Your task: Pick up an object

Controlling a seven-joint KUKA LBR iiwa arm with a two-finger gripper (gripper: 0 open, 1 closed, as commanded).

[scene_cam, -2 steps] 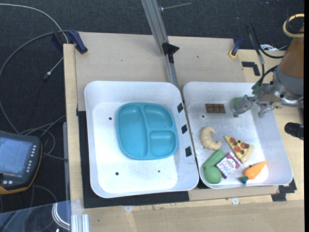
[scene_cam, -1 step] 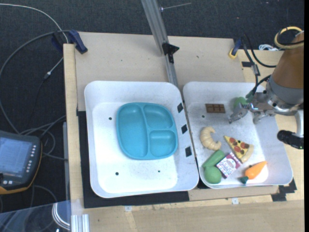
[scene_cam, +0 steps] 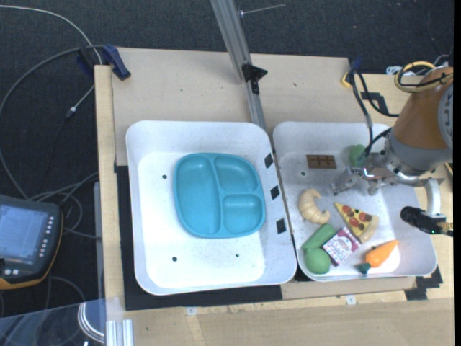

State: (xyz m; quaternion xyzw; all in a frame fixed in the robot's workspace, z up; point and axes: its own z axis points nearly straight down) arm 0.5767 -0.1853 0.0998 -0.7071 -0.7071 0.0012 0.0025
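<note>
Two white bins sit side by side on a wooden bench. On the left lies a blue tray [scene_cam: 219,205]. On the right, a croissant [scene_cam: 313,205] looks light and firm; I'd pinch its middle. Farther right, the gripper [scene_cam: 358,179] hangs low, and I can't tell its state.

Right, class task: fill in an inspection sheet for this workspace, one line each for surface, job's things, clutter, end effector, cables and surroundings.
Surface: wooden bench bearing left bin and right bin.
Job's things: in the right bin, chocolate bar, croissant, pizza slice, green vegetable, red packet, carrot.
Clutter: blue divided plate in the left bin.
End effector: end effector low over the right bin, nothing seen held.
Cables: black cable near the arm; white cable on the floor.
Surroundings: dark carpet, handheld screen at left.
</note>
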